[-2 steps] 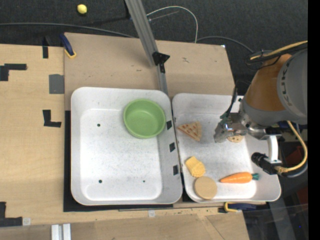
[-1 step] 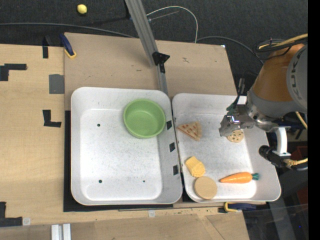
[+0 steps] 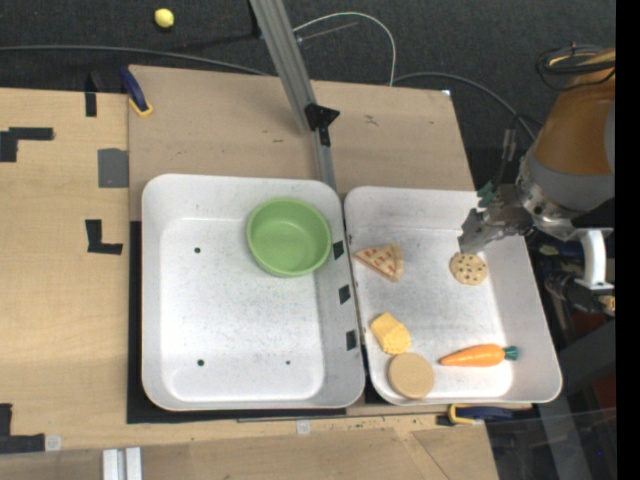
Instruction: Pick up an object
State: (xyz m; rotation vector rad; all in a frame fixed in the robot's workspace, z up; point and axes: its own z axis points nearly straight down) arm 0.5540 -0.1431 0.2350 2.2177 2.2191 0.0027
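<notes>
The right bin [image 3: 440,208] holds a round speckled cookie [image 3: 467,268], a pizza slice [image 3: 380,261], a yellow corn-like piece [image 3: 391,333], a tan round disc [image 3: 411,375] and an orange carrot [image 3: 476,356]. My gripper [image 3: 478,233] hangs at the bin's right side, just above and touching the upper edge of the cookie. Nothing shows between its dark fingers. A green bowl [image 3: 289,236] sits in the left bin [image 3: 200,308] near its upper right corner.
A slanted grey pole [image 3: 290,58] with a black clamp stands behind the bins. Cables loop across the bench's back. A small yellow ball [image 3: 164,17] lies on the dark floor at the far left.
</notes>
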